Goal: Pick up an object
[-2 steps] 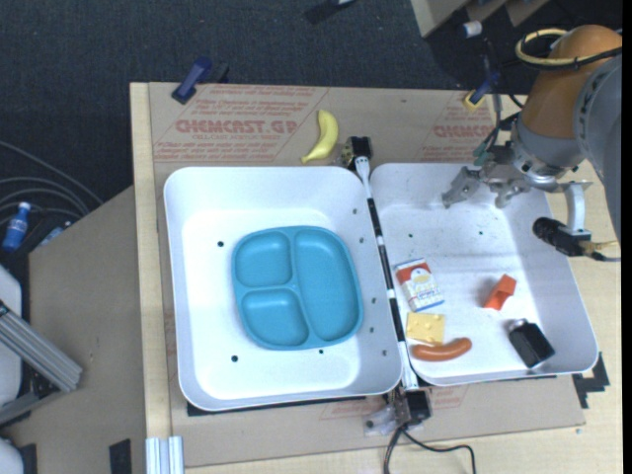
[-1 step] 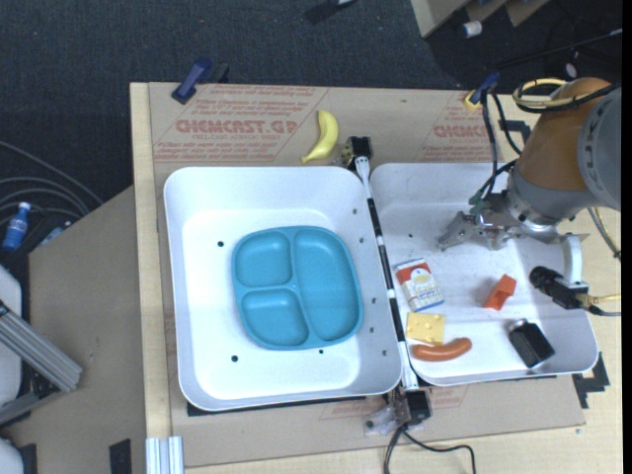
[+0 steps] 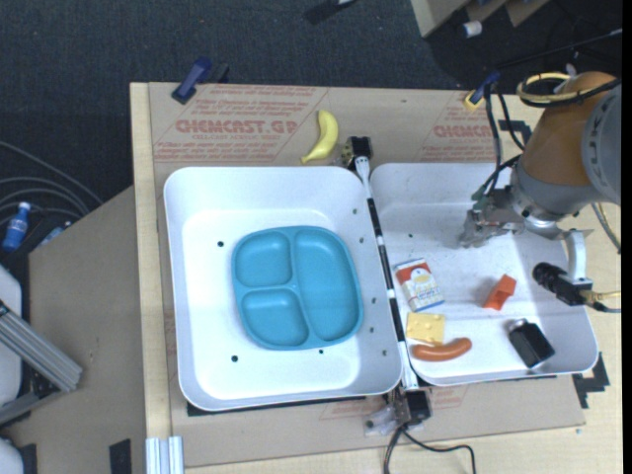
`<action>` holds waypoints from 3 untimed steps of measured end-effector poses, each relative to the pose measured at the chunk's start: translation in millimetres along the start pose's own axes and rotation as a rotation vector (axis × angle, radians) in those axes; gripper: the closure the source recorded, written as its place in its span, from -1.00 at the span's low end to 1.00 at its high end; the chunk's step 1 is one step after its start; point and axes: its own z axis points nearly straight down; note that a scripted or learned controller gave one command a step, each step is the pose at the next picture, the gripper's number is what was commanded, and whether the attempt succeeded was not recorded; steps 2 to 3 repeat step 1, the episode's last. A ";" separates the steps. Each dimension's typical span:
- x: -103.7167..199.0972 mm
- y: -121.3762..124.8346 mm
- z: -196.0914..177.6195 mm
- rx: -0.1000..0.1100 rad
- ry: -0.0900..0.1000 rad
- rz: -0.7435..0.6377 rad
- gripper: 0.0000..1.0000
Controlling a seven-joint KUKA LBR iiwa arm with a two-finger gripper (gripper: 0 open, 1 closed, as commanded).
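Camera view looks down on a bench (image 3: 247, 117) whose brown board carries red printed lettering, readable as "CHEMCAST" followed by what looks like "G.P", repeated in part at the board's right end. Two white bins sit side by side on it. In the left bin (image 3: 197, 205) lies a blue divided plate (image 3: 296, 286) with three compartments. On the floor of the right bin (image 3: 434, 191) are a small carton (image 3: 419, 284) in white, red and blue whose print is too small to read, a yellow cheese slice (image 3: 426, 325) just below it, a sausage (image 3: 440, 349) touching the cheese's lower edge, an orange block (image 3: 500, 292) near the middle, and a black block (image 3: 530, 344) towards the lower right corner. A yellow banana (image 3: 321, 137) rests on the board just above the left bin's top rim.

The arm (image 3: 568, 151) reaches in from the right, and its gripper (image 3: 481, 227) hangs over the upper part of the right bin, well apart from the carton and the orange block. Nothing can be seen between its tips, and how they stand I cannot tell.
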 end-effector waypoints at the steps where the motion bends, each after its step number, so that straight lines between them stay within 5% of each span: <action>1: 0.0 -0.1 0.2 0.000 0.000 0.000 -1.00; 3: 0.0 -0.1 0.2 0.000 0.000 0.000 -1.00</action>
